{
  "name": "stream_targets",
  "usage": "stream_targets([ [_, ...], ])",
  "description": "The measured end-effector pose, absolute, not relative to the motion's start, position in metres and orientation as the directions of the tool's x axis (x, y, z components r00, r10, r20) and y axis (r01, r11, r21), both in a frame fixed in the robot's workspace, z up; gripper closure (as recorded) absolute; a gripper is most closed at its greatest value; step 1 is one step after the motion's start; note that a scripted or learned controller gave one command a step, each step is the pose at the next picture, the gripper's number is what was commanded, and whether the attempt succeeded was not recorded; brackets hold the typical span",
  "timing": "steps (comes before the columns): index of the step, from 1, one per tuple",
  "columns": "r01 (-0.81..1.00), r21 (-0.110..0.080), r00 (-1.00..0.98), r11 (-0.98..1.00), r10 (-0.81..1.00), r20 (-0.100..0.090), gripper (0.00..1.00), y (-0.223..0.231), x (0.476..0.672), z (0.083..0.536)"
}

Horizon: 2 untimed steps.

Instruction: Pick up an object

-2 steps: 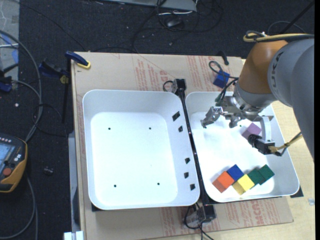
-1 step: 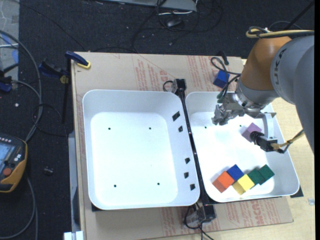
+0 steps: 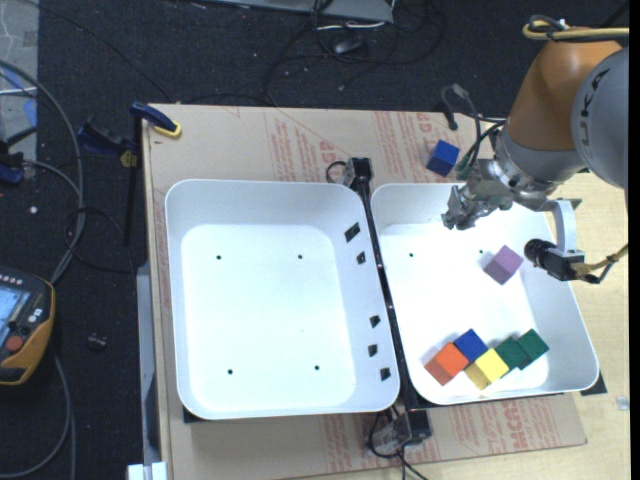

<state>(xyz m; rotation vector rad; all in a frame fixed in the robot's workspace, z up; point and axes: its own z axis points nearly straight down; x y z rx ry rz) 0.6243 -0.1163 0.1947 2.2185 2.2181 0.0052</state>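
My gripper (image 3: 462, 216) hangs over the far part of the right bin (image 3: 560, 298), near its back wall. A purple cube (image 3: 502, 264) lies on the bin floor just to the near right of the gripper, apart from it. Along the bin's near edge sits a row of blocks: an orange one (image 3: 446, 363), a blue one (image 3: 469, 346), a yellow one (image 3: 490, 367) and a green one (image 3: 522, 350). Nothing shows between the gripper's tips.
The left bin (image 3: 260, 298) stands beside the right one, split from it by a black divider (image 3: 378, 288). A blue cube (image 3: 442, 157) rests on the bench behind the right bin. Cables and clamps lie beyond the bench's far edge.
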Motion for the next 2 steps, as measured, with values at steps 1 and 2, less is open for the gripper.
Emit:
stream_targets([
  [1,1.000,0.001,0.000,0.000,1.000,0.000,1.00,-0.116,0.625,0.207],
  [2,1.000,-0.001,-0.003,0.003,1.000,0.001,1.00,-0.065,0.606,0.202],
])
